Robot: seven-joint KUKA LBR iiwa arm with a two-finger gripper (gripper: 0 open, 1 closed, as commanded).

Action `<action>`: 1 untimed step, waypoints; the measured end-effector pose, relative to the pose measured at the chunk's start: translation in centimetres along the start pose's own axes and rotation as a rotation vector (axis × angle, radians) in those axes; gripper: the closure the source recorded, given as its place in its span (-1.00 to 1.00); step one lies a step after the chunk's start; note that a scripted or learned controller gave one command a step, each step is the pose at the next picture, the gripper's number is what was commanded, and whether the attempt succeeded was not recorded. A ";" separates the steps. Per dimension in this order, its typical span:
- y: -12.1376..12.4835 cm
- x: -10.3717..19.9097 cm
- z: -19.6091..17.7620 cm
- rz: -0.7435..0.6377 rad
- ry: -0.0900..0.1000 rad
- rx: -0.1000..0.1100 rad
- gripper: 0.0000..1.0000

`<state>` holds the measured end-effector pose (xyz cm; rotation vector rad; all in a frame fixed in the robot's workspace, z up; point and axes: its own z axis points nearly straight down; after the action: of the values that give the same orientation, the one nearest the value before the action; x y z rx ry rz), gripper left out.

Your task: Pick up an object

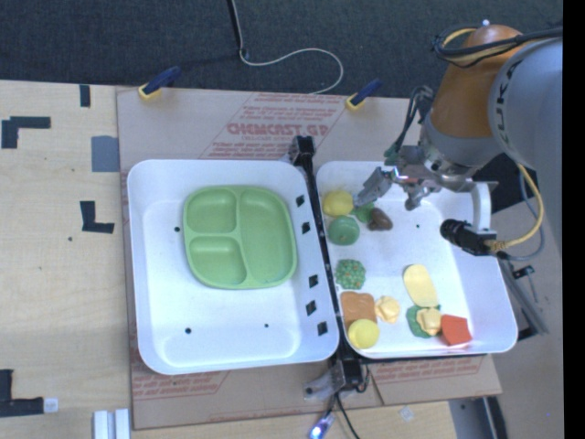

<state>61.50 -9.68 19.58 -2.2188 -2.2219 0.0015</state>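
The right bin (475,273) holds several toy foods. Along its left side lie a yellow ball (336,202), a round green piece (344,231), a brown and green piece (376,217), a knobbly green piece (350,273), an orange slab (357,305) and a second yellow ball (363,335). Near the front are a small yellow piece (388,309), a pale yellow oval (420,284), a green and yellow piece (423,321) and a red-orange block (455,330). My gripper (393,192) hangs open over the bin's back part, just above the brown piece, with nothing between its fingers.
In the left bin (155,273) lies a green divided plate (241,236). A black divider (315,245) runs between the bins. The arm's orange band (471,80) and cables (512,236) hang over the right bin's right side. A cardboard sheet (265,126) lies under both bins.
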 end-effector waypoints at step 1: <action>-2.5 8.8 1.2 -0.007 0.002 0.003 -1.00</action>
<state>58.97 -0.88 18.43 -2.2088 -2.2267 0.0033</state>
